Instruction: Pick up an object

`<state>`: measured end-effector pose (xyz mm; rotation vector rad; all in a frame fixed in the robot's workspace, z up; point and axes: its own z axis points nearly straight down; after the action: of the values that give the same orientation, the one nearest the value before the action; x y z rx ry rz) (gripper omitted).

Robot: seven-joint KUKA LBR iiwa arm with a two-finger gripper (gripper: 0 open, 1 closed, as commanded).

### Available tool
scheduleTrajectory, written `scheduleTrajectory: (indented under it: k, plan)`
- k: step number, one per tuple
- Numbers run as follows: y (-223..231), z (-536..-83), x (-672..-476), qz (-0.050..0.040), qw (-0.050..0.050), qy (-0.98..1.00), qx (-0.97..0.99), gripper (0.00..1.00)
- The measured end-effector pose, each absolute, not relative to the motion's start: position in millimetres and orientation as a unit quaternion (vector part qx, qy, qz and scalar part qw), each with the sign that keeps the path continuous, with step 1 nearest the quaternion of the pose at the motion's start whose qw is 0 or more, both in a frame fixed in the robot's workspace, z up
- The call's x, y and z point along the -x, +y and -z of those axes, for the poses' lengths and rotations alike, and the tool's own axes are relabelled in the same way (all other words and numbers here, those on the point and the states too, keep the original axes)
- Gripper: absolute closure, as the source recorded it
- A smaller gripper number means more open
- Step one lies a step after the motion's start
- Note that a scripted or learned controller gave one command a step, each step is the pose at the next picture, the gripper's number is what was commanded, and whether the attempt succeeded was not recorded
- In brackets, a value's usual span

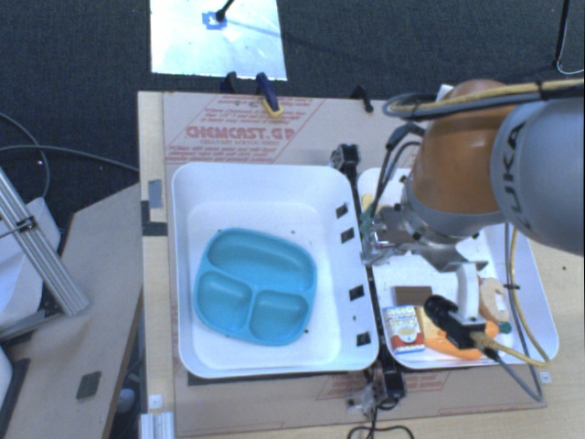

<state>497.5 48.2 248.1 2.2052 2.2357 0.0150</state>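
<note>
Grey arm (539, 172) hovers over the right bin (539, 323); reaching step. I cannot tell the tool's state. Next: descend onto the brown block (412, 294).

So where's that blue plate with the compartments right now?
The blue divided plate lies flat in the left bin, toward its near side. The arm hangs over the right bin, across the divider from it.

Left of the hand (388, 236) a tray (256, 284) lies in the left bin (265, 186), small things (439, 323) before it in the right bin (539, 323)
</note>
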Motion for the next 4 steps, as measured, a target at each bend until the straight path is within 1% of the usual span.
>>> scheduleTrajectory:
  k: [1,2,3,4]
  plan:
    - [55,-395,-487.9,-0.0078,0.005,0.710,-0.705,1.00]
    - [54,-398,-487.8,-0.0022,0.002,0.712,-0.703,1.00]
    - [107,-323,-485.7,0.0019,-0.002,0.710,-0.704,1.00]
    - [104,-338,-487.5,-0.0018,0.001,0.711,-0.703,1.00]
